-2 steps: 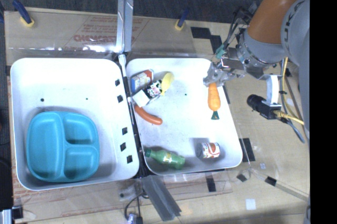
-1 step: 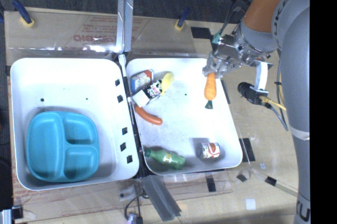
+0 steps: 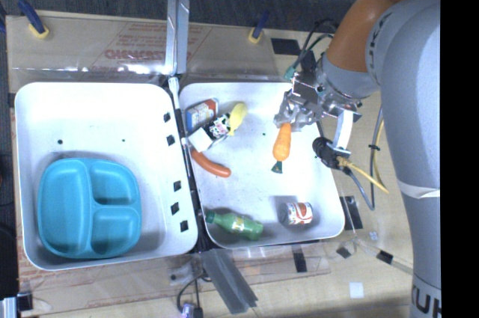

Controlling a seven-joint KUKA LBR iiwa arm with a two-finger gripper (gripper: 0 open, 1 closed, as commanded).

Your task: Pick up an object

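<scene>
Under my gripper (image 3: pixel 289 119) in the right bin (image 3: pixel 258 223), the fingers pinch the carrot (image 3: pixel 281 144) by its top; it looks light, rigid and slick, so I'd judge mid-body safer.

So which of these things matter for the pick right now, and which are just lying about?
In play:
two-finger gripper
orange toy carrot with green tip, hanging just below the gripper

Lying about:
red sausage
green plastic bottle
small tin can
yellow banana
blue divided plate in the left white bin
</scene>
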